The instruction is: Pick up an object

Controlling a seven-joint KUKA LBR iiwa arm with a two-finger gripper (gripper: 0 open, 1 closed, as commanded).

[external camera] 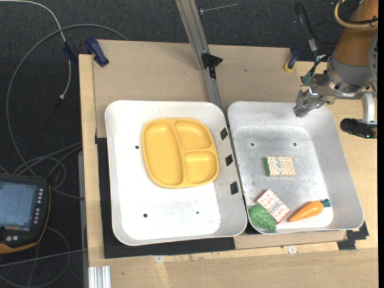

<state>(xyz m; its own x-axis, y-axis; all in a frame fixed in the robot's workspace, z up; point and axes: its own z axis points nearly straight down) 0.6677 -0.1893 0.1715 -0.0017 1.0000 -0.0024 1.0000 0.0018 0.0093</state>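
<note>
The grey metal claw [303, 108] is seen above the right white bin's [336, 138] far rim; its state cannot be told. The orange plastic carrot [307, 210] is placed near the front corner.

Four loose objects lie in the right bin [342, 161]: a flat rectangular sponge [280, 166], pale with a dotted face and a green left edge, sits near the bin's middle, well apart from the rest. Along the near edge lie a small flat box [273, 203] with red-and-white print, turned diagonally, touching a green leafy toy [261, 217] in the near-left corner, and an orange carrot [309, 209] with a green stem, lying on its side with its tip toward the box. The left bin [120, 179] holds a yellow three-compartment plate [179, 152], flat and upright.
</note>
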